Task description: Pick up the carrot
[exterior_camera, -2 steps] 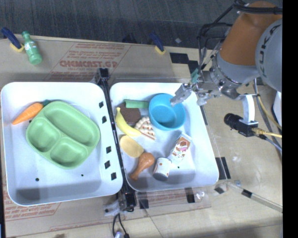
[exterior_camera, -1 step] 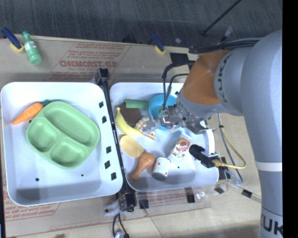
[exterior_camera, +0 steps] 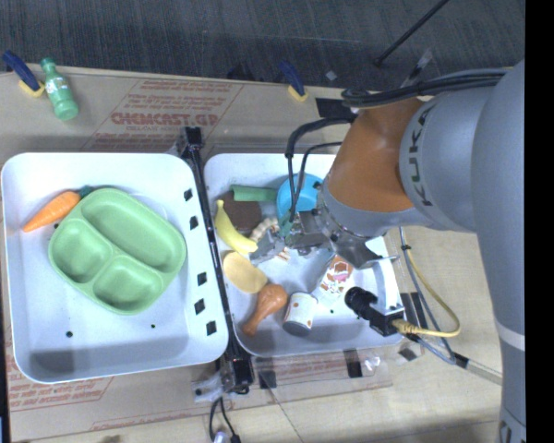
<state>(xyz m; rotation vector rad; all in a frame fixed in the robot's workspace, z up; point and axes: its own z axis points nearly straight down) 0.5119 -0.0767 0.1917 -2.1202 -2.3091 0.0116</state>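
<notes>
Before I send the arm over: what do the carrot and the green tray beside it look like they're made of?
The carrot looks like moulded plastic toy food: even orange, smooth, with a faint sheen. The green tray looks like matte plastic too: one flat pale green, with rounded moulded compartments. Both lie in the white bin, which seems to be hard plastic, though that is less certain.

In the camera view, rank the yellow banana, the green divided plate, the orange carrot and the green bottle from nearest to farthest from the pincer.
1. Yellow banana, in the right bin, just left of the pincer.
2. Green divided plate, in the middle of the left bin.
3. Orange carrot, at the plate's upper-left edge.
4. Green bottle, on the board beyond the left bin, upper left.
</notes>
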